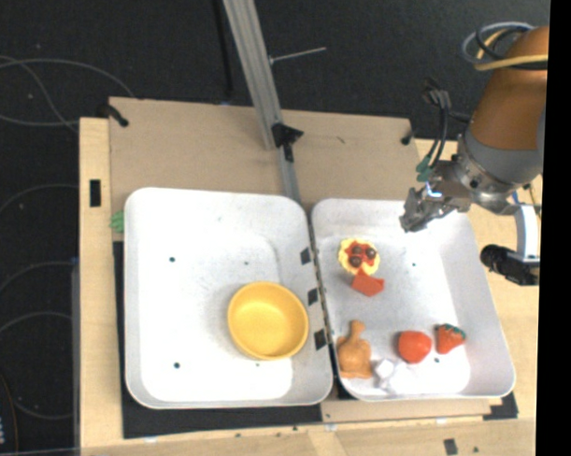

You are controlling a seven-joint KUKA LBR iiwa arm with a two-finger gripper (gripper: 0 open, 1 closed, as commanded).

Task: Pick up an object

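Gripper [419,216] hangs over the upper right part of the right bin [453,256]; finger state cannot be told, nothing visible between them. Below it lie a yellow tart [358,257] touching a red wedge [368,285]; along the near edge, an orange chicken leg [354,350], tomato [413,347], strawberry [449,338]. Left bin [182,237] holds a yellow bowl [266,320].

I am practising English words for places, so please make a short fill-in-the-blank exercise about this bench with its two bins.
1. The yellow bowl lies in the ____ bin.
2. The strawberry lies directly to the right of the ____.
3. The pincer hangs over the ____ bin, near its far edge.
4. The colour of the bowl is ____.

Missing words: left; tomato; right; yellow
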